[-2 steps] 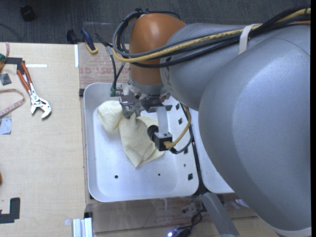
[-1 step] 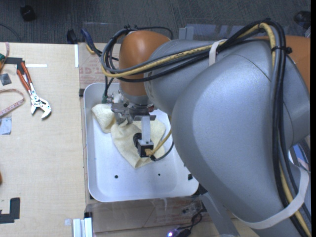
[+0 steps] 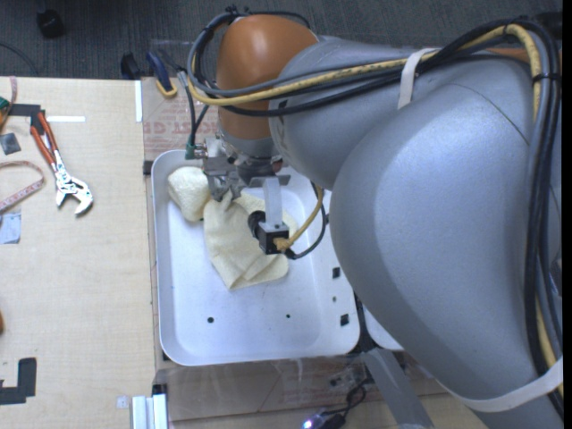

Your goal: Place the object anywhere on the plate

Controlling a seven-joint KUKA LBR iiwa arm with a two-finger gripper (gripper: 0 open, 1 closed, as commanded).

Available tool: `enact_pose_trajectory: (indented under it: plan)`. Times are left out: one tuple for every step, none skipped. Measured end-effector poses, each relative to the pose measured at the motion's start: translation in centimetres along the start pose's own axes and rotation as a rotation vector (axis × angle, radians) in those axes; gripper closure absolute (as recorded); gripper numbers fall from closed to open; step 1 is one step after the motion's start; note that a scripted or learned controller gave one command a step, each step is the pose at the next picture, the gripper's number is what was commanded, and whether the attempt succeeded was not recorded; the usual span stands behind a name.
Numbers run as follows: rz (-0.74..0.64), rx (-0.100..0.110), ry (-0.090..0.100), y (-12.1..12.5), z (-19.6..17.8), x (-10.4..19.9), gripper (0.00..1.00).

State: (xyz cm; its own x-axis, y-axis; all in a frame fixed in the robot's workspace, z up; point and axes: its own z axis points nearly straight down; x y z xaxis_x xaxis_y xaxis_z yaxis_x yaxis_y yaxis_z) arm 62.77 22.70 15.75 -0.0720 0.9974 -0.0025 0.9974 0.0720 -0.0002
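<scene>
A pale yellow cloth (image 3: 239,250) lies crumpled in the left white bin (image 3: 259,329), spreading from the bin's upper left towards its middle. Its rounded, bunched end (image 3: 187,191) sits near the bin's upper left corner. My gripper (image 3: 225,186) hangs straight down over the cloth's upper part, right at the fabric or touching it. The wrist and the big grey arm hide much of the bin's right side.
The lower half of the left bin shows bare white floor with a few small dark holes. A sliver of the right bin (image 3: 386,336) peeks out under the arm. On the wooden bench (image 3: 80,284) to the left lies a red-handled wrench (image 3: 61,172).
</scene>
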Motion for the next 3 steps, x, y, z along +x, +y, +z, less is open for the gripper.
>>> enact_pose_trajectory:
  plan:
    - [-0.035,0.001,0.0,3.1,-3.2,-0.4,1.0]
    - [0.173,0.002,-0.001,3.1,-5.1,-1.1,1.0]
    - [0.519,0.005,-0.002,0.1,1.8,0.1,1.0]
